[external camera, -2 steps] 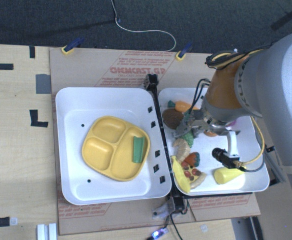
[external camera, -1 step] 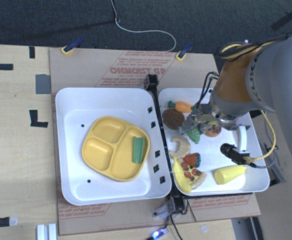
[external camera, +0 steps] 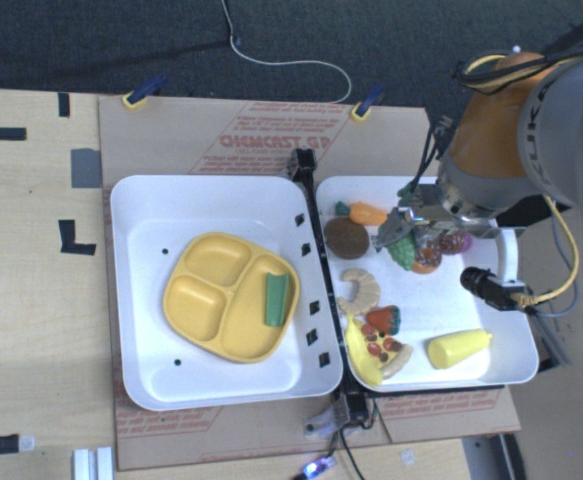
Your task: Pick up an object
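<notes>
Camera view, looking down at a slant on two shallow white bins set side by side on a cardboard-covered bench. Left bin (external camera: pixel 136 298): a yellow divided tray (external camera: pixel 216 303) lies near its middle, and a green block (external camera: pixel 276 299) rests in the tray's right-hand compartment. Right bin (external camera: pixel 506 363): small toy foods are scattered loosely, probably so the arm can try any of them. Along its left side sit an orange carrot (external camera: pixel 363 213), a brown disc (external camera: pixel 347 237), a pale curved piece (external camera: pixel 359 290), a red-and-teal piece (external camera: pixel 381 320) and a pizza slice (external camera: pixel 379 351) lying on a banana (external camera: pixel 355 356). Further right, a yellow cylinder (external camera: pixel 458 347) lies alone near the front edge.

Over the back of the right bin, the gripper (external camera: pixel 418 236) hangs low above a green piece (external camera: pixel 403 254) and a red piece (external camera: pixel 428 258) (these two touch each other). Whether its fingers are spread or closed, I cannot tell; the wrist hides them. No object is visibly held. Judging by the position, the green and red pair is the likely target, though crowding could spoil a clean grasp.
</notes>
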Motion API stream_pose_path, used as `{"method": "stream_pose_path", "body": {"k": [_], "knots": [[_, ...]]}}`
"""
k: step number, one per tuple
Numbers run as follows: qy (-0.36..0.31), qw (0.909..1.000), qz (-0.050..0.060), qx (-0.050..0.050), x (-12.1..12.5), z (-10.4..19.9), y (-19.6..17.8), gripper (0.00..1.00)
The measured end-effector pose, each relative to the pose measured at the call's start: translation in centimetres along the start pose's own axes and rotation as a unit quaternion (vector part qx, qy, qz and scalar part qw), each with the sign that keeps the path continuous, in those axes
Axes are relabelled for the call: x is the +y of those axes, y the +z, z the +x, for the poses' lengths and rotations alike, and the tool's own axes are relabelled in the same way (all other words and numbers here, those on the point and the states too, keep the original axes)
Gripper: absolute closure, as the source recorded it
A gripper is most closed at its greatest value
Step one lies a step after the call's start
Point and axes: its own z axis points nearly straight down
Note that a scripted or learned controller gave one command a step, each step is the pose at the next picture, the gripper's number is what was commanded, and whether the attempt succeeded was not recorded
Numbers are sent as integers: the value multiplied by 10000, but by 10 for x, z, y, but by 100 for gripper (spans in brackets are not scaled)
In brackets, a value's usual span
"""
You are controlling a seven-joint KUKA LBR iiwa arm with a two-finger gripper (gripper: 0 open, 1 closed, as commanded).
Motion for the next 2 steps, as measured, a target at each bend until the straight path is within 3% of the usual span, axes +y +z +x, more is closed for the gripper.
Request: {"method": "stream_pose_path", "body": {"k": [1,2], "knots": [[3,10000,17,3,1,0,-24,100],[10,10000,56,9,-54,21,-14,100]]}}
